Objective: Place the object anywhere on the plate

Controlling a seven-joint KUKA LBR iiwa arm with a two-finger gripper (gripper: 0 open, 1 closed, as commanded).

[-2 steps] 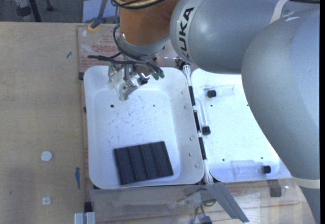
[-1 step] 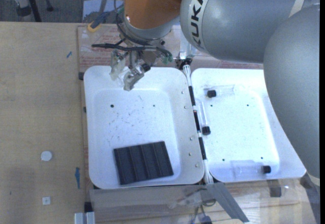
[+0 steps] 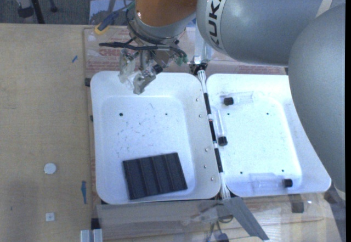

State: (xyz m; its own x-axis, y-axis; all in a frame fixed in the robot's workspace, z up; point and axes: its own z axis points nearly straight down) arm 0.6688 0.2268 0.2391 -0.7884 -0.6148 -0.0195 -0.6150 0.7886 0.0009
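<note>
Plainly, the gripper (image 3: 137, 79), hovering at the left bin's (image 3: 109, 90) far rim with jaws I cannot tell open or shut, should descend squarely over the dark slab (image 3: 154, 175) lying near.

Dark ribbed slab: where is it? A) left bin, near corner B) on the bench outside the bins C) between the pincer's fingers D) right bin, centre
A: the slab lies flat on the floor of the left bin, in the part nearest the camera, while the pincer is over that bin's far rim, well apart from it.
</note>
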